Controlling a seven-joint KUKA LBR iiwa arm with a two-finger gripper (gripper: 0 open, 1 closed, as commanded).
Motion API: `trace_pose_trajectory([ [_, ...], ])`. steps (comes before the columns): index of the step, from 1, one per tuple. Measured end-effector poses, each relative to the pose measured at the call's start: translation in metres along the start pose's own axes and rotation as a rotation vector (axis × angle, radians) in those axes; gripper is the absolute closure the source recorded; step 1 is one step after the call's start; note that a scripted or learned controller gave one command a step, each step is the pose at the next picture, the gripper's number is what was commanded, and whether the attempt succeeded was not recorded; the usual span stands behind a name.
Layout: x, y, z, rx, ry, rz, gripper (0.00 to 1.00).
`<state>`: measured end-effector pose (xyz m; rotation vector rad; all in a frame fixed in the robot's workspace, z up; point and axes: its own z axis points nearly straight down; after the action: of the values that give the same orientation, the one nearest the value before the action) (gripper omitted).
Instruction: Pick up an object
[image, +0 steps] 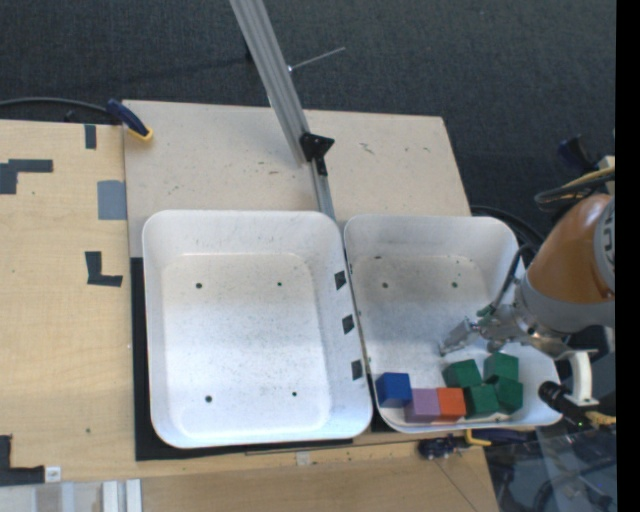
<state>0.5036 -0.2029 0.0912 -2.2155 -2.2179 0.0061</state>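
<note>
My gripper (470, 337) hangs low over the right bin (420, 240), metal fingers spread apart with nothing between them. I judge this the approach before a grasp. Just below it, packed against the bin's near wall, sit green blocks (487, 383), with an orange block (452, 402), a purple block (426, 404) and a blue block (394, 388) trailing leftward. Next I would need to descend onto the nearest green block and close; its tight neighbours may crowd the fingers.

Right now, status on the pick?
Gripper low in right bin, above the block cluster, nothing seen held. Green blocks nearest; blue, purple, orange packed along the front wall.
</note>
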Motion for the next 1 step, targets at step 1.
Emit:
trace_pose_trajectory([
  [1,0.0,0.0012,-0.0133,-0.004,0.0,0.0,1.0],
])
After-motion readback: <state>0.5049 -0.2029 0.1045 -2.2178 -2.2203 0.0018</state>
